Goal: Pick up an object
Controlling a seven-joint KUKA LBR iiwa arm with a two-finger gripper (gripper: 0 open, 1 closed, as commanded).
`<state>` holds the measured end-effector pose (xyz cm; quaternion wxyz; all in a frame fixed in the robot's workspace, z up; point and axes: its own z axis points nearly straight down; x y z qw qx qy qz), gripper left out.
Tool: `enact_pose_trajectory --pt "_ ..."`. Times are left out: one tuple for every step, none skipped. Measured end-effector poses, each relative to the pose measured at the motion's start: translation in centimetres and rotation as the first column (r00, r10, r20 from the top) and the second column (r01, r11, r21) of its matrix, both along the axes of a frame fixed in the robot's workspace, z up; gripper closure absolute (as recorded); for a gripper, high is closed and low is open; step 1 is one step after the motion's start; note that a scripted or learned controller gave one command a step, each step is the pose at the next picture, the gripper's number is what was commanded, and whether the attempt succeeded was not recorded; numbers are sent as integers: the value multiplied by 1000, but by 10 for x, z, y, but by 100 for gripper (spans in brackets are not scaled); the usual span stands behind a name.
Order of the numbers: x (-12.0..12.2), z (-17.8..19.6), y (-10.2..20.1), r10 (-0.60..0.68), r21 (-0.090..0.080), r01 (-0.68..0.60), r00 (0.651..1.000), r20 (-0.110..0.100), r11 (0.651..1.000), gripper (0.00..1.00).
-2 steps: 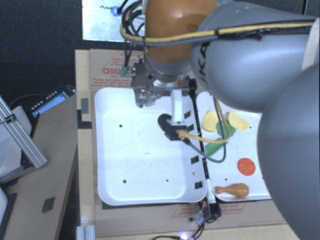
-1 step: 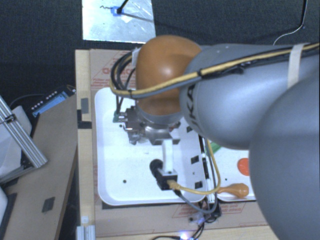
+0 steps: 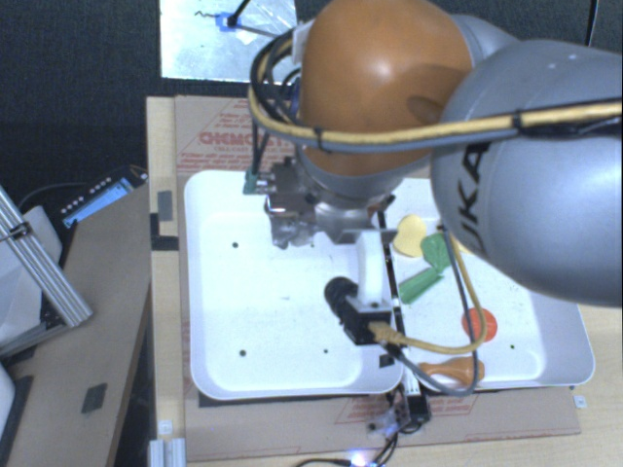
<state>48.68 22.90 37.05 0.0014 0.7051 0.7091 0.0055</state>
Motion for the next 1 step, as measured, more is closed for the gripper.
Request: enact_pose_trajectory --pt "11 -88 5 -5 -9 5 1000 -16 1000 100"
